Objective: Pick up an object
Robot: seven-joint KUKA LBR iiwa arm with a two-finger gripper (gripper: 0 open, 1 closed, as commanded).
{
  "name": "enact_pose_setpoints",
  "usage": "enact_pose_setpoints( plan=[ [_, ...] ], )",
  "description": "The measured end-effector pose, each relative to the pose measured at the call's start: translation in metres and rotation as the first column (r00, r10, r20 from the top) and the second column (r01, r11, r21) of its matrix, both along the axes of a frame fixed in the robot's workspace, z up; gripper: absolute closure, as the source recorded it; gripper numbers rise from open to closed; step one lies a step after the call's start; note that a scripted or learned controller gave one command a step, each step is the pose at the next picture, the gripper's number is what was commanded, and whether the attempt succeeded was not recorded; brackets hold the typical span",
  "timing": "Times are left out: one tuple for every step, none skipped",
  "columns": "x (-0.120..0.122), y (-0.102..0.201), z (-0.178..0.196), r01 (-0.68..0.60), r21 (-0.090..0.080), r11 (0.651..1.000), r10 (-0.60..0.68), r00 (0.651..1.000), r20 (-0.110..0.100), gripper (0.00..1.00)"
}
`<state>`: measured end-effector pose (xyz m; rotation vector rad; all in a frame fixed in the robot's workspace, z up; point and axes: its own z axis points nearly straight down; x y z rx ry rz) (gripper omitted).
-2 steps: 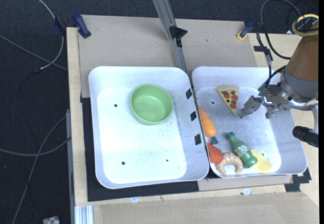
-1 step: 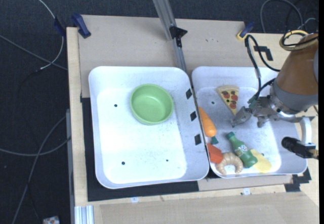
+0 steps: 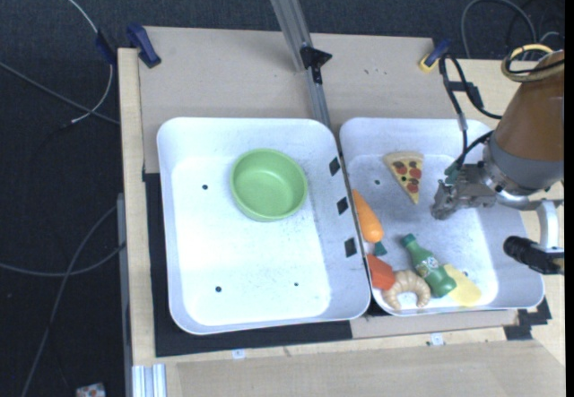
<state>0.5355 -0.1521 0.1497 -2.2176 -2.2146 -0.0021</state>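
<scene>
A round green plastic bowl (image 3: 269, 184) sits in the left white bin (image 3: 193, 297); in the right bin (image 3: 511, 283), the gripper (image 3: 446, 205) hangs just right of a pizza-slice toy (image 3: 406, 173).

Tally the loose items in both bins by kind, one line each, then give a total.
Green bowl: 1
Pizza slice: 1
Carrot: 1
Green bottle: 1
Croissant: 1
Red piece, a tomato or pepper, cannot tell which: 1
Yellow piece, partly hidden: 1
Total: 7
</scene>
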Motion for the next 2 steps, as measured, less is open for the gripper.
enact_pose_setpoints(
  plan=[
    [0.004, 0.006, 0.047, -0.003, -0.006, 1.0, 0.003, 1.0, 0.011, 1.0],
    [0.006, 0.007, 0.103, -0.003, -0.006, 1.0, 0.003, 1.0, 0.012, 1.0]
  ],
)
